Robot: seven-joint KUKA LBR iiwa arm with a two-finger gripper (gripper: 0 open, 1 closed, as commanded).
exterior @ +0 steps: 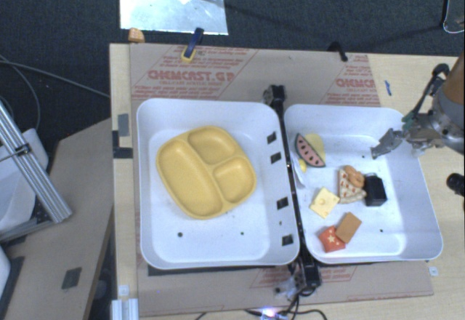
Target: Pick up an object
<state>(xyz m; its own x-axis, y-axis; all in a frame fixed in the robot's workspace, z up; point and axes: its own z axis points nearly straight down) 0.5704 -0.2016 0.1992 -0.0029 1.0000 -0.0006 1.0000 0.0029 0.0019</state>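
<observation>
right bin (414,238): watermelon slice (309,150) lies diagonal; tool (383,145) state unclear, hovering nearby.

The two white bins (218,111) are looking like smooth, slightly glossy plastic. The yellow divided tray (206,172) is appearing matt plastic. Under them the cardboard sheet (240,71) is looking dull and papery. My gripper (387,144) is showing grey metal.

view: one fixed overhead camera | slanted down | covers both bins (218,111)
</observation>
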